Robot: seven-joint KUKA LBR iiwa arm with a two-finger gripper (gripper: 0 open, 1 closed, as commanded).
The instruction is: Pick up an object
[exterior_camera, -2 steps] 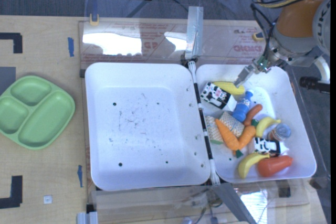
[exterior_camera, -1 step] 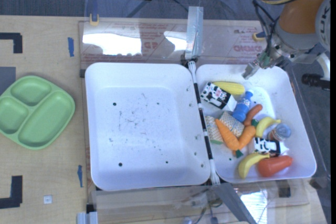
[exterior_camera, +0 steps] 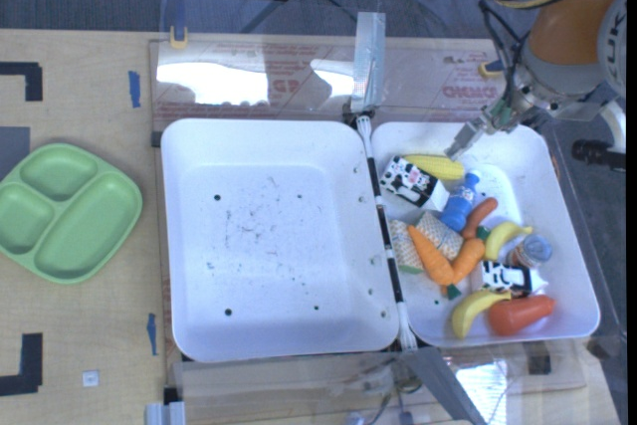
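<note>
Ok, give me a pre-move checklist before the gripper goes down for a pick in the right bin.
1. Gripper above the right bin, near its top edge: ok.
2. Fingers open: cannot tell.
3. Nothing between the fingers: cannot tell.
4. Target within reach: ok, the yellow banana lies just below the gripper.
5. Target free of neighbours: not ok, it touches the black-and-white cow toy, with the blue bottle close by.
6. Left bin out of the path: ok.
</note>
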